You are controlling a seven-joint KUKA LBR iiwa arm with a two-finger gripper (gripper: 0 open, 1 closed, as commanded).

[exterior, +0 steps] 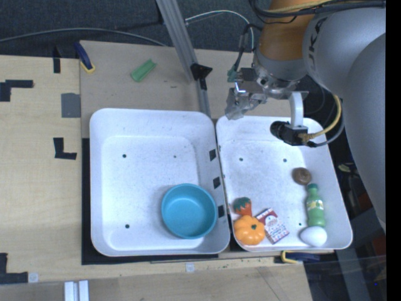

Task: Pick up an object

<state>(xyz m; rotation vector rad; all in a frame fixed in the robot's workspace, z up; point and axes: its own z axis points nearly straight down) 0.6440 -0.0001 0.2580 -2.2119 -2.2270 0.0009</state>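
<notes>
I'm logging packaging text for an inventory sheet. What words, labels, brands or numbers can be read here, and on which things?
No text can be read here.
small red and white packet: printed, but too small and blurred to read.
green bottle: pale label band, nothing legible.
blue bowl, orange pumpkin: no markings seen.

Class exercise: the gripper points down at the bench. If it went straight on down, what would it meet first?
Probably the far-left corner of the right bin, at its rim or bare floor. The gripper hangs above that spot, though depth is hard to judge from this slant.
</notes>
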